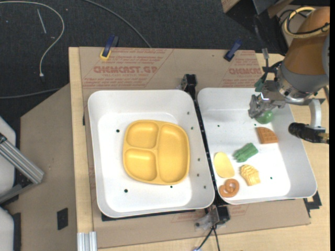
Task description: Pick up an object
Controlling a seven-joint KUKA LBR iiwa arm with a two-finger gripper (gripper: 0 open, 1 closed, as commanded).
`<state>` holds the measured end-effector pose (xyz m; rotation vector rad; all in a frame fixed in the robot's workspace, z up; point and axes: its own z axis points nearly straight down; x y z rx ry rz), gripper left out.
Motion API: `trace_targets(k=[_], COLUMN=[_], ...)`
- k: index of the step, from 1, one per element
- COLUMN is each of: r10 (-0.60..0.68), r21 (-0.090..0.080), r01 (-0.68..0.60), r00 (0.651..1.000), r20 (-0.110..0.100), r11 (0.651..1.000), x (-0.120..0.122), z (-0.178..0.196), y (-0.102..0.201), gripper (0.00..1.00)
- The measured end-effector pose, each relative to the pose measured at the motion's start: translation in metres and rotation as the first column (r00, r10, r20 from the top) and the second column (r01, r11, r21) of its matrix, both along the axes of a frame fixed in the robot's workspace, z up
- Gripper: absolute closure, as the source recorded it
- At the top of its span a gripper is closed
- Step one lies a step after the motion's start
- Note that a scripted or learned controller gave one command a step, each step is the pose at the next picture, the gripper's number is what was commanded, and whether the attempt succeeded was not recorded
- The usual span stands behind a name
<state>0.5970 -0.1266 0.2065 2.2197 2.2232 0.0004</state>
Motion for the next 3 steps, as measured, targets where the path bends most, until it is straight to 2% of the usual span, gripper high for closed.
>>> trace_targets(k=[2, 3], r10=[-0.001, -0.001], r21=[0.000, 0.000], r01=[0.001, 0.001], r00=[1.000, 1.000], r20=[0.000, 0.000], r11=[1.000, 1.000], x=[0.0072, 0.0072], z=[0.0028, 0.0028], y=[0.0171, 0.0171], gripper=[1.00, 0.00])
